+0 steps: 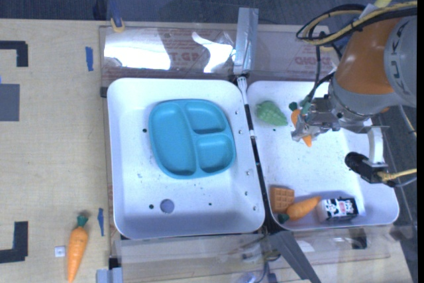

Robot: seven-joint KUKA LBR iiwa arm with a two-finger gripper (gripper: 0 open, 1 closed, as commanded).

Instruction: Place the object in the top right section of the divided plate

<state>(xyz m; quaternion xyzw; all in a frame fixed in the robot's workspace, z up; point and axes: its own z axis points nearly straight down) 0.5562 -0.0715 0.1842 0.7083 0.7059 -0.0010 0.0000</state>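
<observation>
The blue divided plate (192, 137) lies in the left white bin (126, 162), with one large section on its left and two smaller ones on its right. My gripper (306, 128) hangs over the upper left part of the right bin (371, 162). A small orange toy piece (297, 117) sits between its fingers, and an orange tip pokes out below them. The gripper is shut on that piece. A green leafy toy (269, 112) lies just left of the gripper, apart from it.
Along the right bin's front edge lie a waffle piece (281, 197), an orange carrot (303, 207) and a small milk carton (339, 208). Another carrot (77, 246) lies on the bench, outside the bins, at front left. A grey disc (167, 207) sits in the left bin's front.
</observation>
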